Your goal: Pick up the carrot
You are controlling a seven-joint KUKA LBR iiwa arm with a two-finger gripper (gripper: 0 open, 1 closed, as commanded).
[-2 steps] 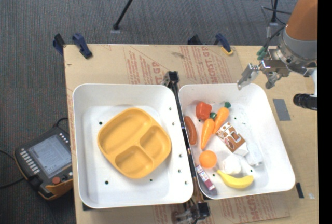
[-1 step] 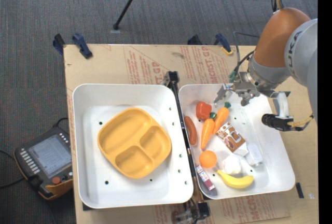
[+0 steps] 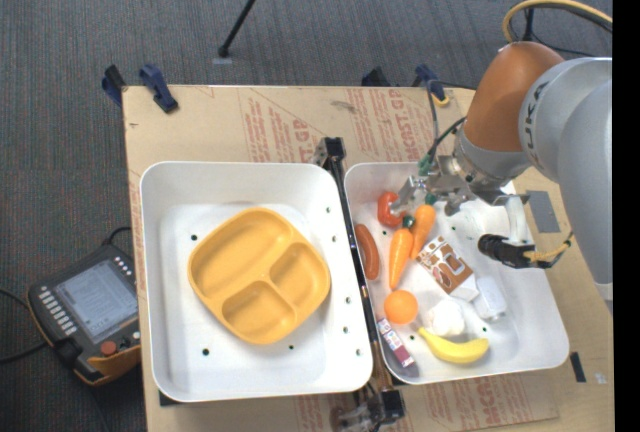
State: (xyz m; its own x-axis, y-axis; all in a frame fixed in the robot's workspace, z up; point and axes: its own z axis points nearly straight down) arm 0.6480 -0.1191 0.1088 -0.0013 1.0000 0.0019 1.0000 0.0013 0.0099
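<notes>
In the right bin [image 3: 545, 340]:
Gripper [image 3: 418, 197]: I see it low over the carrot [image 3: 401, 255].
Jaws: I can't tell.

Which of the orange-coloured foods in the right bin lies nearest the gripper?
The carrot: its upper end reaches up to the gripper, beside a red pepper. The round orange sits lower down in the right bin, well away from it.
</notes>
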